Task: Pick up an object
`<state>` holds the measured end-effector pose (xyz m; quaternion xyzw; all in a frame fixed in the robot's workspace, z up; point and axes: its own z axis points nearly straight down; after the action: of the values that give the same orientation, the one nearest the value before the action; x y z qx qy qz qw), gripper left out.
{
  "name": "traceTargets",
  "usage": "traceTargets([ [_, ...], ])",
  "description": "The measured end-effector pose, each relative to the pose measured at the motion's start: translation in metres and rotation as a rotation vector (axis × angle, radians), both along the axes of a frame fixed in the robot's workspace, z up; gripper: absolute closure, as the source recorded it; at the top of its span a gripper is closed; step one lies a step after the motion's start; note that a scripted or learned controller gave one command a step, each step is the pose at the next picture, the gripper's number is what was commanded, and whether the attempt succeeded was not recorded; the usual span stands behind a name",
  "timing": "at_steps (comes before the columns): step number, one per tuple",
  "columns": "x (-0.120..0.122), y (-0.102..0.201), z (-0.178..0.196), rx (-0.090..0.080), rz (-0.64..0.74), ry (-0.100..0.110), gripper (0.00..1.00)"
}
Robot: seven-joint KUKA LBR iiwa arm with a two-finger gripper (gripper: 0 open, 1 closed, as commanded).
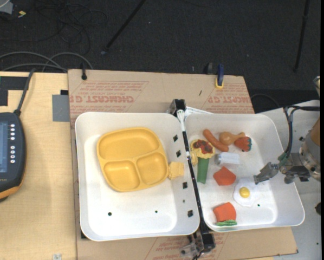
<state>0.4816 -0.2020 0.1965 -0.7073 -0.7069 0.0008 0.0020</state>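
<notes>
The right bin (286, 210) holds several toy foods: a brown sausage (215, 138), a red-orange fruit (243, 142), a yellow and red piece (201, 147), a green stick (203, 169), a red wedge (224, 176), a fried egg (245, 194) and an orange block with green trim (225, 213). My gripper (270, 173) hangs low over the right side of this bin, just right of the red wedge and above the fried egg. Nothing shows in its grasp.
The left bin (97, 215) carries a yellow divided plate (132, 158) with a small yellow piece (176, 170) at its right edge. A teach pendant (2, 150) lies on the wooden bench far left. Cardboard (151, 93) lies under both bins, with a blue clamp (220, 76) at its back edge.
</notes>
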Motion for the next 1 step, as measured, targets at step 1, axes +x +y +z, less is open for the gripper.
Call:
traceTargets([
  [1,-0.0003,-0.0012,0.0094,0.001,0.000,0.002,1.00],
])
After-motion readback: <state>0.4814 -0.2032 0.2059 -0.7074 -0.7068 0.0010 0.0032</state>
